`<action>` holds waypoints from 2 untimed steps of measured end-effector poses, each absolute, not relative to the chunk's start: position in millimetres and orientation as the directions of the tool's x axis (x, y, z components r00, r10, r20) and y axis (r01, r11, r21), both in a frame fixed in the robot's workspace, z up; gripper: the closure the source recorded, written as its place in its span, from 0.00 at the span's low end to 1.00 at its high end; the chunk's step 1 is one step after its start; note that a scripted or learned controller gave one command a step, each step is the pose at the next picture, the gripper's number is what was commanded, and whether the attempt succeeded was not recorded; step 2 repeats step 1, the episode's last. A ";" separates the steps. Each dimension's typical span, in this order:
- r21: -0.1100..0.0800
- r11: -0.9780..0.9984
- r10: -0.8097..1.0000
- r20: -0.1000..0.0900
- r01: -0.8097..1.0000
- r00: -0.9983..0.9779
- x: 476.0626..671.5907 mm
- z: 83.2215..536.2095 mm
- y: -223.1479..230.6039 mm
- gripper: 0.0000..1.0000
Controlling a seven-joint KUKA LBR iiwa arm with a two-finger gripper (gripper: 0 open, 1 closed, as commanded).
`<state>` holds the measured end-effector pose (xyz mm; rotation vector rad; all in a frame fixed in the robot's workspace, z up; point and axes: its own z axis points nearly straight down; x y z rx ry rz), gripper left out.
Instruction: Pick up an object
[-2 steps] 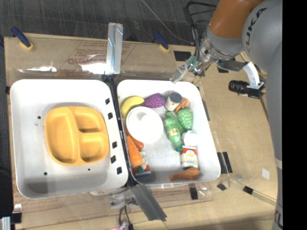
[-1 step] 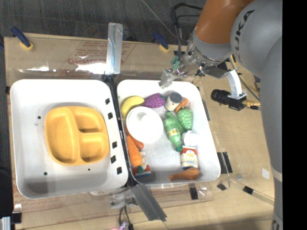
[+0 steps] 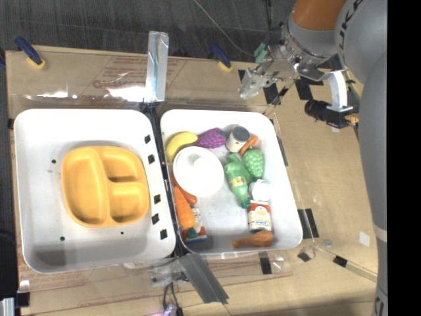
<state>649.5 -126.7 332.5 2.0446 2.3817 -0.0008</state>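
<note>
**Q:** Which things could be picked up, and how do they lie?

**A:** They are all in the right bin (image 3: 289,199). A white round bowl (image 3: 197,170) sits left of centre. A yellow banana (image 3: 179,141) curves along the bowl's upper left, its long axis running from lower left to upper right. Beside the banana lies a purple bunch of grapes (image 3: 212,137), then a small round jar (image 3: 237,137). A green bottle (image 3: 237,178) lies on its side, long axis top to bottom, with a bumpy green item (image 3: 254,163) just to its right. Below them a small white bottle with a red label (image 3: 260,212) points its cap toward the top of the view. An orange carrot (image 3: 183,209) lies along the left wall, long axis roughly top to bottom — and a brownish orange piece (image 3: 254,241) lies left to right near the bottom wall.

**Q:** And the other bin?

**A:** The left bin (image 3: 26,196) holds a yellow divided tray (image 3: 105,184) with three compartments.

**Q:** Where is the tool?

**A:** The tool (image 3: 253,83) hangs over the desk (image 3: 329,196) above the right bin's top right corner, apart from every item. Nothing sits between its fingers — whether they are spread or closed, I cannot tell.
</note>
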 end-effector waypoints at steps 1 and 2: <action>-0.008 0.022 1.000 0.001 1.000 -0.022 580.8 253.4 -77.9 1.00; -0.008 0.022 1.000 0.001 1.000 -0.022 580.8 253.4 -77.9 1.00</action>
